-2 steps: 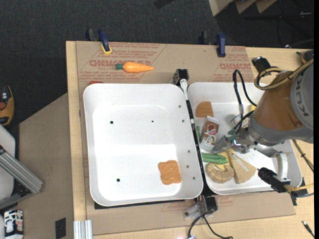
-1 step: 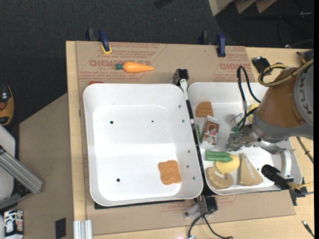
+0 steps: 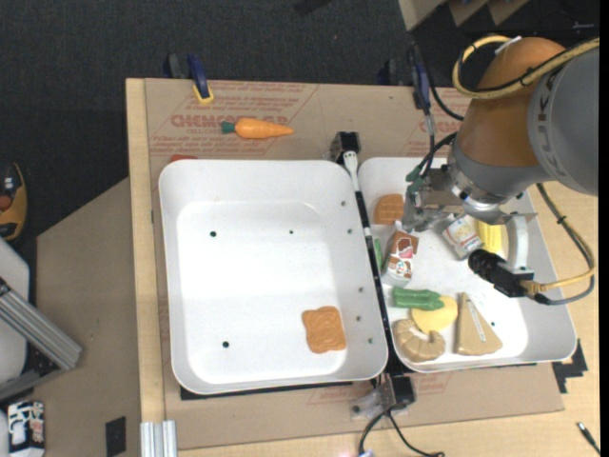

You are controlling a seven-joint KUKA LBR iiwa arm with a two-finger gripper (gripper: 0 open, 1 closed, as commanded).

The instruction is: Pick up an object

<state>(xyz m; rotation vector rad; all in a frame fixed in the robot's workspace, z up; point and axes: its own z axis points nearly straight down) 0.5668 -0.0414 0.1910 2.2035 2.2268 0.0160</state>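
two white bins (image 3: pixel 181 255): one cracker (image 3: pixel 324 329) left, several toys right; gripper (image 3: pixel 419 219) fingers unclear.

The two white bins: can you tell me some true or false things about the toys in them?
1. A flat orange-brown waffle toy lies in the left white bin. True.
2. The orange toy carrot lies inside the right white bin. False: it rests on the cardboard bench top, behind the left bin.
3. The gripper is over the right bin. True.
4. The small red and white carton is in the left bin. False: it sits in the right bin, near the divide.
5. The green bean-shaped toy lies beside a tan croissant toy. True.
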